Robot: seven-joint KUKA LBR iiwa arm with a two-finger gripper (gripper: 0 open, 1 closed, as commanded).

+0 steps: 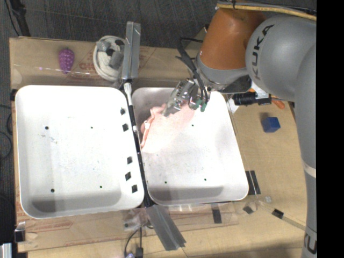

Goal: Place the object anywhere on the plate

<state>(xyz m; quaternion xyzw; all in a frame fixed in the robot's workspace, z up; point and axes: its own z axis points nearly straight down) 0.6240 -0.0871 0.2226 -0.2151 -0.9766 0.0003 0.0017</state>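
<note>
Pale pink plate in the right bin

The plate (172,136) lies flat on the floor of the right-hand white bin (236,160), toward its left and back part; its colour is washed out and its rim hard to trace; a brighter pink-orange patch (146,130) shows at its left edge, what it is unclear.
</note>
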